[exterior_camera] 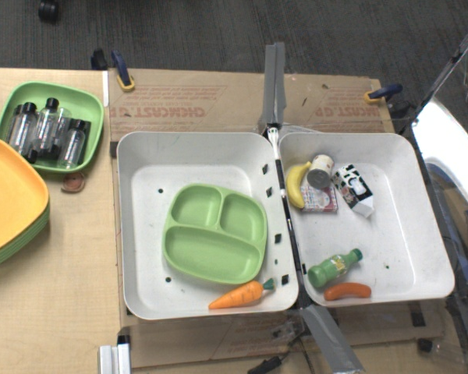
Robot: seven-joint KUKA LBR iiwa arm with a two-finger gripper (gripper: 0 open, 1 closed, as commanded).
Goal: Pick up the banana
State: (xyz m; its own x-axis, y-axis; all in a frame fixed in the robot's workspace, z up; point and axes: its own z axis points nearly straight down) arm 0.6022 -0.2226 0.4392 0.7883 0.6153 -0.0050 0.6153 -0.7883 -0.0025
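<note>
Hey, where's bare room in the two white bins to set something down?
Right bin: bare floor along its right side, between the black-and-white carton and the green bottle. Left bin: a strip left of the green divided plate. It is crowded at the right bin's upper left, where the banana, can and carton cluster.

**Readable print on the bench**

Printed in reddish letters, upside down, on the flat brown cardboard sheet under the bins, upper middle of the frame: "CHEMCAST GP". Repeated, fainter and partly cut off, on the same sheet at upper right. Bold white-on-black marks on the small black-and-white carton in the right bin, too small to make out. Print on the pink-and-white packet beside it likewise illegible.
</note>
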